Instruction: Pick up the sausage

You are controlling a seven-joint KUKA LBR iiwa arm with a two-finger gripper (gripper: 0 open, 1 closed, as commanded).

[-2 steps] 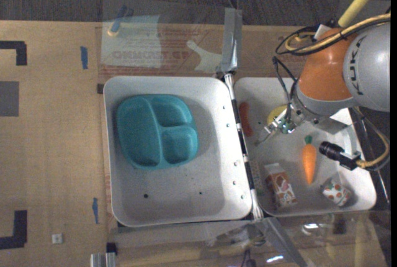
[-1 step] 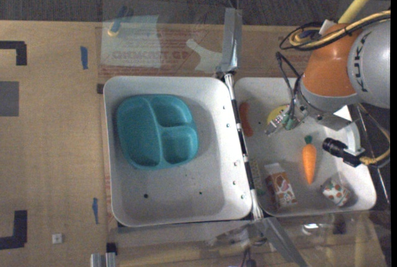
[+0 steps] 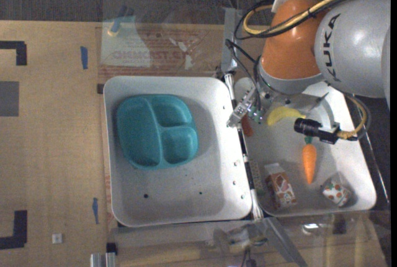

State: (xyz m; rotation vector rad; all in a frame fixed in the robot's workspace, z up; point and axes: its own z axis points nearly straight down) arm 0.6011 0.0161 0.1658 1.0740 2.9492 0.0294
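The sausage (image 3: 247,127) is a small red-brown piece at the left edge of the right bin (image 3: 363,194), close to the wall between the two bins. Just its lower end shows; the rest is hidden under the gripper (image 3: 240,112). The gripper hangs directly over that end, on the grey arm with the orange band (image 3: 291,42) that reaches in from the right. Whether the sausage is held or merely lies beneath the gripper cannot be made out.
In the right bin lie a yellow banana (image 3: 283,115), an orange carrot (image 3: 309,163), a small brown carton (image 3: 280,188) and a red-spotted white item (image 3: 337,193). The left bin (image 3: 180,200) holds a teal divided plate (image 3: 158,130). A black cable plug (image 3: 313,128) hangs by the wrist.
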